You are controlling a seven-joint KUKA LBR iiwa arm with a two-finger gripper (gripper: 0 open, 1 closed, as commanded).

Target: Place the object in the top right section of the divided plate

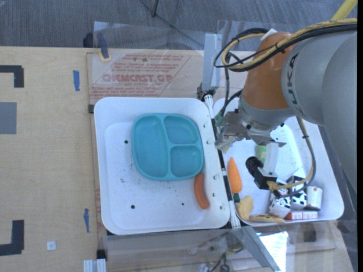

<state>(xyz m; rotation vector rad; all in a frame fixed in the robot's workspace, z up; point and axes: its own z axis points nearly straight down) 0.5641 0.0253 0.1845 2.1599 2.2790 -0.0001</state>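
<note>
Here, orange sausage (200, 191) long axis running top-to-bottom, beside divided plate (167, 146), fingers' state unclear.

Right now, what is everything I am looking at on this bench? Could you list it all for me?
Bins: 2, white, side by side, left one, right one.
Divided plate: 1, teal, three sections, middle of the left bin.
Sausage: 1, orange-red, left bin, just below the plate's lower right corner.
Carrot: 1, orange, left edge of the right bin.
Pile of small toys: several, mixed colours, too jumbled to name, lower part of the right bin.
Board with red print: 1, pinkish, behind the left bin.
Robot arm: 1, grey with an orange band, over the right bin.
</note>
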